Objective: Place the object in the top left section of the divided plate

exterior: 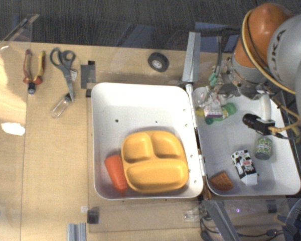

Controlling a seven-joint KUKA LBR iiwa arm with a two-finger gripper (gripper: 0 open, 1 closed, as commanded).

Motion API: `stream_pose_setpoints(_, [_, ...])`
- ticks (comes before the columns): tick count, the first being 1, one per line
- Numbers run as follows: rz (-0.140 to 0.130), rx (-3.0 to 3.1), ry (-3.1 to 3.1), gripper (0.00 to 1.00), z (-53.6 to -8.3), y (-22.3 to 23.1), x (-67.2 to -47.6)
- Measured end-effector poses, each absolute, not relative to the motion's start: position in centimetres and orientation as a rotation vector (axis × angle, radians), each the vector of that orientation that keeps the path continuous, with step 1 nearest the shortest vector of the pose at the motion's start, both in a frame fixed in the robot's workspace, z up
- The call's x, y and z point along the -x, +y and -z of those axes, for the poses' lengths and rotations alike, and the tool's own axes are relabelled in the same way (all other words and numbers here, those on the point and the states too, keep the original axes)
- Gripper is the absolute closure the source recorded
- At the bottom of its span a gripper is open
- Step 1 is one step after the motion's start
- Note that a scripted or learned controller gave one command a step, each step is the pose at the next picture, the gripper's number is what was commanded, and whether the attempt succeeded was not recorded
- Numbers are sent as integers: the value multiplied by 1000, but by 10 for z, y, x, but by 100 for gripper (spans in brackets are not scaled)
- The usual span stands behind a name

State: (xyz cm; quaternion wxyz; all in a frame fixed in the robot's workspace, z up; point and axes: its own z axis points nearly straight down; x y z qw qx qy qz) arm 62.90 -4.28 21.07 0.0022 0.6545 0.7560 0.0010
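A yellow divided plate (pixel 154 160) lies in the front half of the left bin (pixel 115 104), its two small sections at the back and its long one at the front. Against the plate's left side rests an orange carrot-shaped piece (pixel 115 173). My gripper (pixel 213 100) hangs over the back left corner of the right bin (pixel 286 177). It is directly above a small green, purple and yellow object (pixel 218 112), which looks to be touching its tips. The arm hides the contact.
The right bin also holds a greenish can (pixel 263 147), a black-and-white carton (pixel 245 166) and a brown piece (pixel 221 181) at the front left. On the bench behind lie pliers (pixel 33 70), scissors (pixel 65 69) and a tape roll (pixel 158 62).
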Motion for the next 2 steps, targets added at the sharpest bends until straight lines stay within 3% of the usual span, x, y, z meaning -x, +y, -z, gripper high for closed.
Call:
stream_pose_setpoints(1, [-7,-1796,2573,100,-221,32,-591])
stream_pose_setpoints(2, [-6,-1790,2579,100,-185,107,-549])
